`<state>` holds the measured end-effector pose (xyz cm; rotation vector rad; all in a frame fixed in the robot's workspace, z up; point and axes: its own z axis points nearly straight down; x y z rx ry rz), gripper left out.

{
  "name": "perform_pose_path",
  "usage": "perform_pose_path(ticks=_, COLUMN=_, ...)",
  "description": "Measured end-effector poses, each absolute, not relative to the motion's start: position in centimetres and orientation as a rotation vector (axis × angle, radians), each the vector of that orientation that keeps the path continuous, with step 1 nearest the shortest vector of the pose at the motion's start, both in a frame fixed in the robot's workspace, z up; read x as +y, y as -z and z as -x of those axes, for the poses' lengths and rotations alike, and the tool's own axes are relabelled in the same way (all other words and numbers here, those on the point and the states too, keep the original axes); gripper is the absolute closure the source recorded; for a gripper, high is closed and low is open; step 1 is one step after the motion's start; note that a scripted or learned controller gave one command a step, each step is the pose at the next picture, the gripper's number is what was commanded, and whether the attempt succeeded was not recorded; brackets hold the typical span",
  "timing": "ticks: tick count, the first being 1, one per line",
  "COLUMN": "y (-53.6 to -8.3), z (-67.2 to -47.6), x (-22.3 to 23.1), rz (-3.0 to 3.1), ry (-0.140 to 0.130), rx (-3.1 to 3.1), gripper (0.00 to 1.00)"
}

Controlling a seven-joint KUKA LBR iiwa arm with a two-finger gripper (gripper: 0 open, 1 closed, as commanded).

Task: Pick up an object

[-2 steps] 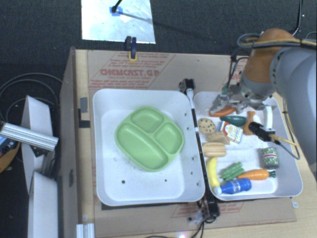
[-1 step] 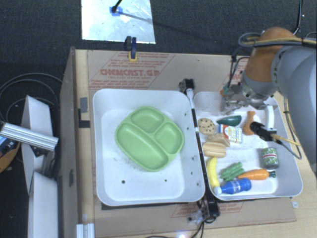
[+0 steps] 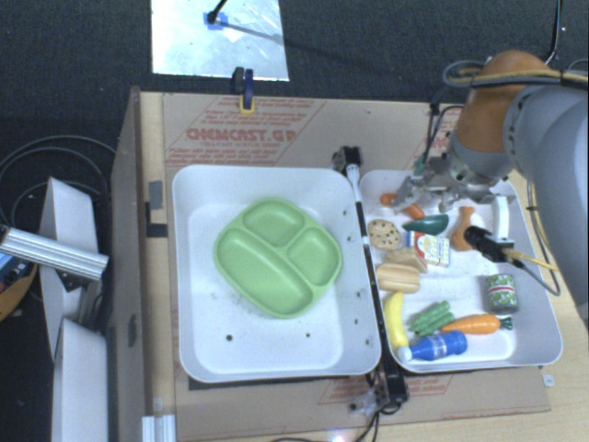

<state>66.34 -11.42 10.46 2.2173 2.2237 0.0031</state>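
Observation:
My gripper (image 3: 416,194) hangs low over the back left corner of the right bin (image 3: 543,339), on the grey arm that comes in from the right. Directly beneath and beside it lie a small orange piece (image 3: 390,198), a red-orange toy (image 3: 415,212) and a dark green toy vegetable (image 3: 433,224). I see nothing lifted clear of the bin. Further forward are a cookie (image 3: 384,235), a small carton (image 3: 433,249), a hot dog bun (image 3: 398,276), a banana (image 3: 394,316), green beans (image 3: 430,317), a carrot (image 3: 474,323) and a blue bottle (image 3: 437,346).
The left bin (image 3: 198,339) holds a green divided plate (image 3: 278,258). A small can (image 3: 502,291), an orange drumstick-like toy (image 3: 463,226) and a white piece (image 3: 500,215) lie on the right bin's right side. A black divider clip (image 3: 348,159) sits between the bins.

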Motion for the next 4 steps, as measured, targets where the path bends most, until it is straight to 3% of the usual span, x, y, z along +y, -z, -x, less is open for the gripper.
perform_pose_path(ticks=1, y=-8.1, z=-66.4, x=-9.0, rz=-2.224, ry=0.025, rx=2.236, gripper=0.00)
perform_pose_path(ticks=2, y=-8.4, z=-61.6, x=-9.4, rz=-2.223, ry=0.002, rx=2.222, gripper=0.00)
perform_pose_path(ticks=3, y=-8.4, z=-56.8, x=-10.3, rz=-2.223, ry=0.001, rx=2.221, gripper=0.00)
perform_pose_path(ticks=4, y=-8.6, z=-63.7, x=-12.0, rz=-2.210, ry=-0.007, rx=2.222, gripper=0.00)
